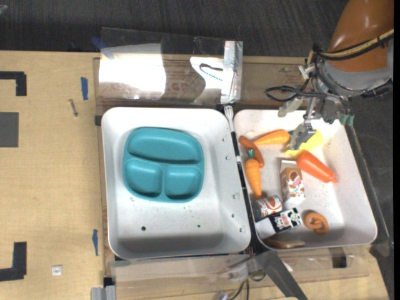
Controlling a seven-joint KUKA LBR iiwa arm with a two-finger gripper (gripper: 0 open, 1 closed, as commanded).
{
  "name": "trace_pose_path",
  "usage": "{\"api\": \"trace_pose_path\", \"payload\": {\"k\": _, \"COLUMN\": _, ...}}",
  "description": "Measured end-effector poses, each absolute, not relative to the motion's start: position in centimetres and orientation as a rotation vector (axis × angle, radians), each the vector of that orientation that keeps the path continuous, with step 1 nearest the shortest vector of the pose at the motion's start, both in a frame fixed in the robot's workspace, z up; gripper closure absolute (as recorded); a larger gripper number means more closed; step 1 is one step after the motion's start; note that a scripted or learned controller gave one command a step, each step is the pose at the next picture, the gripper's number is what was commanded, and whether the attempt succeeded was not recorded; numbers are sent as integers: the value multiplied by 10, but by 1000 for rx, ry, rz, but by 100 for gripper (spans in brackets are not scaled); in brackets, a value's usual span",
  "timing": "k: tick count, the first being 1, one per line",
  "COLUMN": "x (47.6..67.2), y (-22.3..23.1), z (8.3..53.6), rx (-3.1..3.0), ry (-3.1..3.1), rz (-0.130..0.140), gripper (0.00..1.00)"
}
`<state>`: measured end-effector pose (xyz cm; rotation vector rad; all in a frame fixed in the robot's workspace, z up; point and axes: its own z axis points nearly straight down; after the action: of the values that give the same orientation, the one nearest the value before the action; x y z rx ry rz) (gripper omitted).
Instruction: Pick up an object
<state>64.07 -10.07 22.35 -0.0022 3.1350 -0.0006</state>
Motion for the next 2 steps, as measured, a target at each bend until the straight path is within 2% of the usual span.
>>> {"api": "trace_pose_path", "payload": {"k": 1, "x": 591, "y": -106, "z": 100, "rx": 75, "ry": 3148, "rz": 4, "gripper": 0}}
{"api": "trace_pose_path", "payload": {"k": 2, "x": 531, "y": -137, "z": 89, "rx": 165, "ry": 3126, "rz": -2, "gripper": 0}}
